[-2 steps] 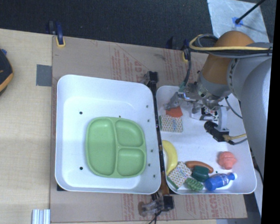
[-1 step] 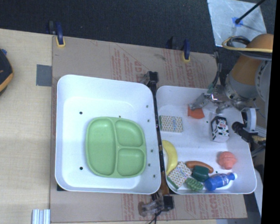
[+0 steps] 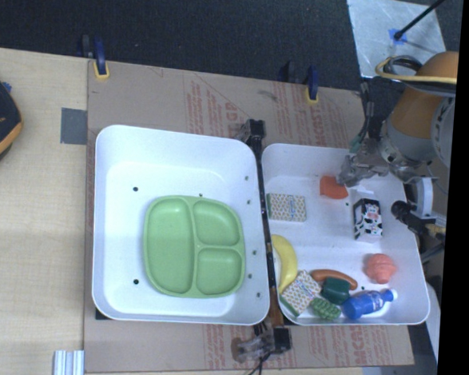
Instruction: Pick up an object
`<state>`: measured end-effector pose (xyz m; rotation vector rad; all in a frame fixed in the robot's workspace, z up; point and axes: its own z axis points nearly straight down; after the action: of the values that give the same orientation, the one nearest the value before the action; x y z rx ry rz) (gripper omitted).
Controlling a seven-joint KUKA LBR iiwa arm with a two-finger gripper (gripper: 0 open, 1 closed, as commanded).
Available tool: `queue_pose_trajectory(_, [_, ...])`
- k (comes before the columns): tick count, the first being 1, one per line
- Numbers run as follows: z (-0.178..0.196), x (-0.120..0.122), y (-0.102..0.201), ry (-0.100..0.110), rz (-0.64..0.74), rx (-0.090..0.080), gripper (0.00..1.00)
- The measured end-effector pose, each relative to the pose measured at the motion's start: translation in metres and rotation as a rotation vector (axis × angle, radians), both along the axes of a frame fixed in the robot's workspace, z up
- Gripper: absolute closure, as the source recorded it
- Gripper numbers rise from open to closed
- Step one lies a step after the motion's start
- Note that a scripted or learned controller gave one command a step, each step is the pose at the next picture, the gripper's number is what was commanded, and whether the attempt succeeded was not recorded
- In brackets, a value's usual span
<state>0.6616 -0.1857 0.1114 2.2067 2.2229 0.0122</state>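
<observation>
The pincer (image 3: 354, 173) hangs low at the back of the right bin (image 3: 300, 159), and from here I cannot tell how it is set; the nearest thing is the orange-red piece (image 3: 333, 187), just beside it and a touch nearer me, and I would judge that the likeliest target; a descent slightly off could nudge it aside rather than catch it. A little further sits the black-and-white carton (image 3: 368, 219), close enough to be knocked; the patterned packet (image 3: 286, 207) lies off to the side. Well away, at the bin's near edge, the pink ball (image 3: 381, 267), blue bottle (image 3: 366, 303) and banana (image 3: 285, 262) crowd together; the green plate (image 3: 193, 246) rests in the far bin.
</observation>
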Motion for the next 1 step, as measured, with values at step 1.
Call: queue_pose_trajectory(1, [0.0106,-0.0053,-0.0262,0.014,-0.004,0.001,1.0])
